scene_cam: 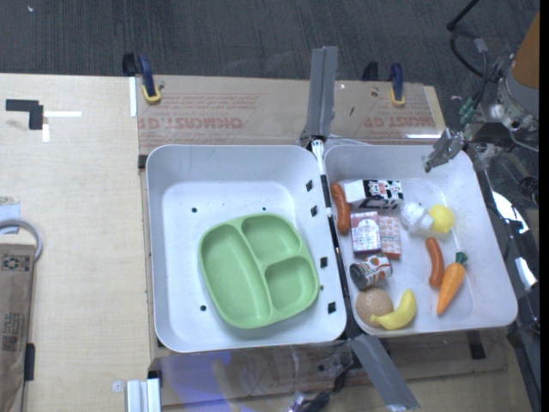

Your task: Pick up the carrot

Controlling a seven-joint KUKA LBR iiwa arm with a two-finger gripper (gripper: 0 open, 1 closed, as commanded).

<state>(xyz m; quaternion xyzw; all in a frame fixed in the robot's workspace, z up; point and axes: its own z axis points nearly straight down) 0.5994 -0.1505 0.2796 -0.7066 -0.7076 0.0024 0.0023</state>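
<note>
Camera view from above has the carrot [450, 287] lying in the right bin [489, 221], near its right wall toward the near end, green top pointing far. Just left of it lies a small red sausage [435, 261]; farther off sit a lemon [441, 219] touching something white [415, 216], a banana [396, 312] against a brown bun [372, 302], a small can [370, 272], two red packets [375, 233], a black-and-white carton [377, 192] and another sausage [341, 207]. Nothing lies on top of the carrot. The claw [442, 154] hangs over the bin's far right corner, well apart from it; I cannot tell whether it is open. The left bin [171, 221] holds a green divided plate [260, 269]. Cardboard [257, 114] clamped at the far side of the wooden counter [69, 230] reads "CHEMCAST" upside down.
</note>
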